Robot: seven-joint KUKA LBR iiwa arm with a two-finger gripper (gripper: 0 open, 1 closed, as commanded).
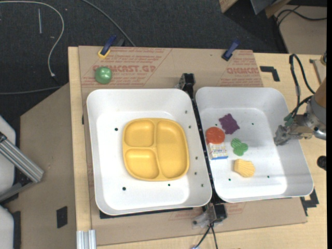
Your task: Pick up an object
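Tool [282, 134]: by the right bin's [290, 183] wall; can't tell if apart.
Risk: toys [233, 149] sit close; it may bump them.

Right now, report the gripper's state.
Gripper: over the right bin's right side, nothing seen in it; open or shut cannot be told.

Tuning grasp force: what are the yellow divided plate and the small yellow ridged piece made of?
Yellow divided plate: likely hard moulded plastic, smooth with a satin sheen, uniform colour. Small yellow ridged piece: probably plastic or rubbery toy food; matte, ridged surface, too small to tell.
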